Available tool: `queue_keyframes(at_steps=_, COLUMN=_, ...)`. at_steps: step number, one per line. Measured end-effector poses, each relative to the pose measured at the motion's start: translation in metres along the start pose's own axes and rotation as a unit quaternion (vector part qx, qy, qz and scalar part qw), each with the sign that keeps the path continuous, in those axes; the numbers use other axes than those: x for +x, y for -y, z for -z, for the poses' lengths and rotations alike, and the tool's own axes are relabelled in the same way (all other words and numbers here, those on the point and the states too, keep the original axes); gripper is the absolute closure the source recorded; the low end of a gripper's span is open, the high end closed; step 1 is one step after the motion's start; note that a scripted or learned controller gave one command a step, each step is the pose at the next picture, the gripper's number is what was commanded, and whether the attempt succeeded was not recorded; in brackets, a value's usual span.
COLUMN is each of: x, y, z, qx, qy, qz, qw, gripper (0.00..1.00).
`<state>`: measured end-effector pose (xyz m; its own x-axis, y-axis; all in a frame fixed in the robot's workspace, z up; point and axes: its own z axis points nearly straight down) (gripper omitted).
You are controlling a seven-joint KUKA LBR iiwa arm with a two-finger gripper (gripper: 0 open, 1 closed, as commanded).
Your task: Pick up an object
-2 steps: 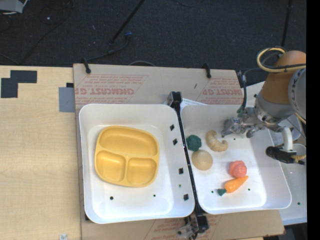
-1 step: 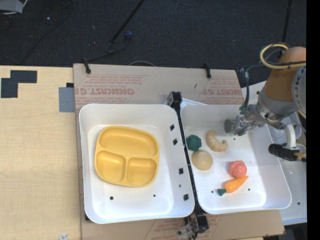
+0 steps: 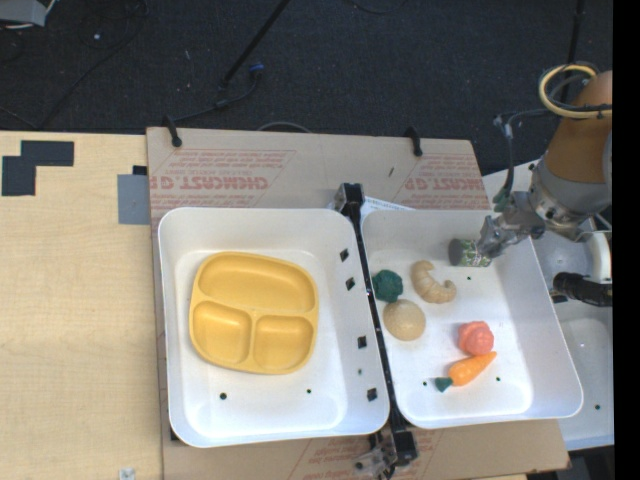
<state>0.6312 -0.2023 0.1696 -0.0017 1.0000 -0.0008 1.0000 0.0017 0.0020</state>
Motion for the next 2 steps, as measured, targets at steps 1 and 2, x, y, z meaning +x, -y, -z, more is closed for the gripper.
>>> queue_keyframes(at_steps=1, x=-0.001, y=-0.001, z=0.054, qx=-0.001, qy=0.000, qz=0.000, qw=1.0000, gripper=1.00)
queue_keyframes(at_steps=2, x=0.048, y=0.013, z=0.045, qx=0.003, qy=-0.001, qz=0.001, qw=1.0000, gripper=1.00)
